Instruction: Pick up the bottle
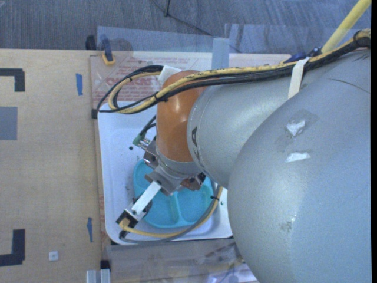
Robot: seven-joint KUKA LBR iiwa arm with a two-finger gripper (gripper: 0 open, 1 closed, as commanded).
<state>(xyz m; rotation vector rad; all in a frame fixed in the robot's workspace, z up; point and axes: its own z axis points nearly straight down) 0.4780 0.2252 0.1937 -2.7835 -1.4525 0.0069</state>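
My arm covers most of the white bin. Its orange band points down over a blue divided plate in the bin's near part. The gripper sits just below the band, low over the plate's left half, and the wrist hides its tips. A small reddish-brown patch shows at the wrist's right edge above the plate; I cannot tell what it is.
A bare strip of the bin floor lies left of the wrist, with a small green bit beside the arm. Yellow-black cables loop over the bin's far end. The wooden bench top stretches to the left.
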